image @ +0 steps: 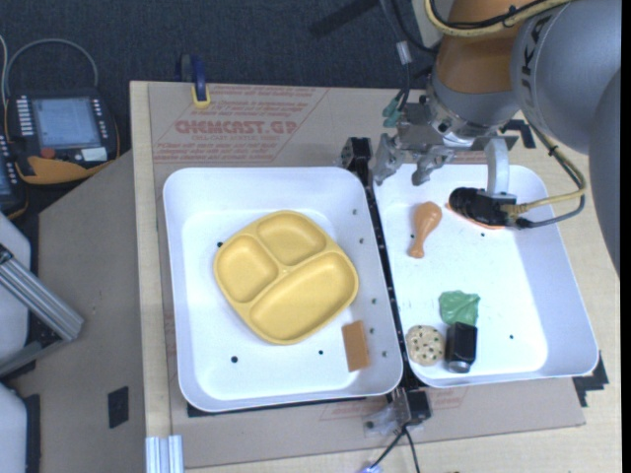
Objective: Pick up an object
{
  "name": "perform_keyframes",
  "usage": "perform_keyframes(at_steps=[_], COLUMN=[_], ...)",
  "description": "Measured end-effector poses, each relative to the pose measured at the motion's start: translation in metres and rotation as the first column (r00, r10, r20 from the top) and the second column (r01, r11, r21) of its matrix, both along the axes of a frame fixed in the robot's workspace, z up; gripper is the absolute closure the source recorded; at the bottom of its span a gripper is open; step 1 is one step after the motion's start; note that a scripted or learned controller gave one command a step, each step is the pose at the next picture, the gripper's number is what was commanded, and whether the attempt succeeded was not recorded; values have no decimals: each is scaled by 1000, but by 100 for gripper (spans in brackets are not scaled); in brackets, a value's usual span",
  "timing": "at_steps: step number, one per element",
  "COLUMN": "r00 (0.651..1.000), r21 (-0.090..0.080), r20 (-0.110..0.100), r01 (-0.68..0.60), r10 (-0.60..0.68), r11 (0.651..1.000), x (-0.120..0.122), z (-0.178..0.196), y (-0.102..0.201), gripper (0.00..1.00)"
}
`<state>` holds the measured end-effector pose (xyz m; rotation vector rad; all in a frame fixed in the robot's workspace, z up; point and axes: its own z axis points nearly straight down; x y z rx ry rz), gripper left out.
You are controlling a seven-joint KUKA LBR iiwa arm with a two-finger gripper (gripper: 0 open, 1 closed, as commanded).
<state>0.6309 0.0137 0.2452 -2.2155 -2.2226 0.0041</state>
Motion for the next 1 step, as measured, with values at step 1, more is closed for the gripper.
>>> perform_keyframes(at_steps=[1], r00=[1000], r21=[0], r20=[3], r01=[-1], r10=[1], r11=[1000], x=[-4], z=[3], y=[50], gripper=[100])
